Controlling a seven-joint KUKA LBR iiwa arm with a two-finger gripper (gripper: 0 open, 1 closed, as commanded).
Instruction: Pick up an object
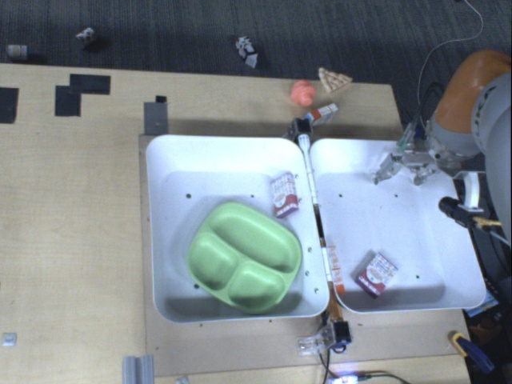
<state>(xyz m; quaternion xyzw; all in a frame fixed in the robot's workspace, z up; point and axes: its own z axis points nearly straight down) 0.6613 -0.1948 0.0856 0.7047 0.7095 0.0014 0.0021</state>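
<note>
two shallow white bins sit side by side on the bench. the left bin [164, 238] holds a green divided tray [244, 254], tilted, filling its near half and reaching toward the near right corner. a small red and white packet [284, 194] leans against the left bin's right wall, toward the far side, just beyond the tray.

the right bin [352, 214] holds a second small red and white packet [376, 273], lying on the floor close to the near edge, a little left of the middle.

the gripper [404, 170] hangs over the far right corner of the right bin, its two fingers spread apart with nothing between them. the orange band and grey arm [472, 102] rise behind it at the right edge.

the packet in the right bin lies well apart from the gripper, toward the near edge and slightly left of it. the packet in the left bin is farther off, across the dividing walls.
</note>
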